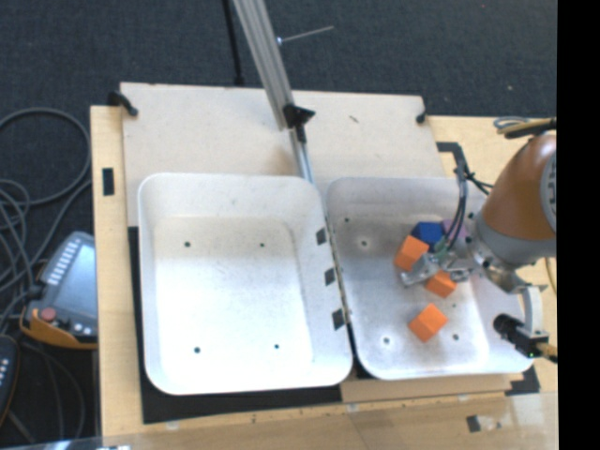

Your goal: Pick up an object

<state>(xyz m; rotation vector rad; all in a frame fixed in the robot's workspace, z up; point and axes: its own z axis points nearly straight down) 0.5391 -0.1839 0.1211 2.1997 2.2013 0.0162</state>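
**A:** Starting at the left, what matters for the grab?

**B:** The left bin point(234, 279) lies well off to the gripper's left and plays no part. The work is in the right bin point(375, 354). The gripper point(427, 275) sits low among three blocks: one orange block point(411, 251) just up-left of it, a blue block point(429, 233) above that, and a second orange block point(441, 285) touching its right side.

**A:** Holding anything?

**B:** I cannot tell; the tip is a grey blur, so open or closed is unclear. A third orange block point(428, 322) lies apart, below the gripper, toward the bin's near wall.

**A:** How to do it well?

**B:** I'd judge the lone lower block the cleaner target: nothing crowds it. Come down squarely over it.

**A:** Its direction?

**B:** It's roughly a cube, so no real long axis; its faces sit turned diagonally to the bin walls, so the wrist should rotate to meet flat sides.
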